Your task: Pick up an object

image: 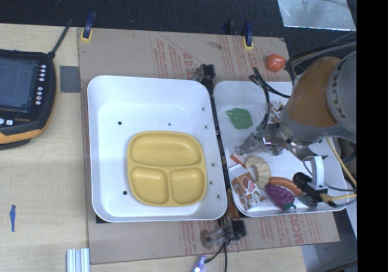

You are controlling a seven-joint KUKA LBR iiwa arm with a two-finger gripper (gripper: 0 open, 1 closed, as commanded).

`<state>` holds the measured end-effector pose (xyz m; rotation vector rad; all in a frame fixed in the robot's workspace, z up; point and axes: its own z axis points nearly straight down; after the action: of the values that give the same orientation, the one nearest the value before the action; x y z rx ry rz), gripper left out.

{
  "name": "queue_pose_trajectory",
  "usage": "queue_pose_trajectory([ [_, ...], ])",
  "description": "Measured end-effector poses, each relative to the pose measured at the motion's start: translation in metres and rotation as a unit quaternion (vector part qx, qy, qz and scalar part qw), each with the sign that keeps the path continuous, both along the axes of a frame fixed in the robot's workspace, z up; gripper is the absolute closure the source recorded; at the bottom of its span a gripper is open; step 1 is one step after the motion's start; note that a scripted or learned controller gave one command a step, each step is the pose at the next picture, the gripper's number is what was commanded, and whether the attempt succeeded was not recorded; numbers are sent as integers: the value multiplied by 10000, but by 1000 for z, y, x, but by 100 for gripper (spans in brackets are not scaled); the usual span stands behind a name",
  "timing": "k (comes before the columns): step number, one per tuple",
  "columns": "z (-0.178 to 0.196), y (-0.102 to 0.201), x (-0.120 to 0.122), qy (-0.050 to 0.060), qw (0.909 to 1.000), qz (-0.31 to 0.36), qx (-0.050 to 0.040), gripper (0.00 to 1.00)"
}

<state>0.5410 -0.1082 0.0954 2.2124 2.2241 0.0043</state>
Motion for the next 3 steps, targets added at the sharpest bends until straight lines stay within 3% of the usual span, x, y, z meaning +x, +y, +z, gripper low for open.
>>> queue_pose_trajectory([
  [1, 11, 0, 1, 7, 10000, 23, 9, 100],
  [2, 11, 1, 1, 7, 10000, 21, 9, 0],
  [3, 1, 1, -13, -25, 10000, -2, 0, 0],
])
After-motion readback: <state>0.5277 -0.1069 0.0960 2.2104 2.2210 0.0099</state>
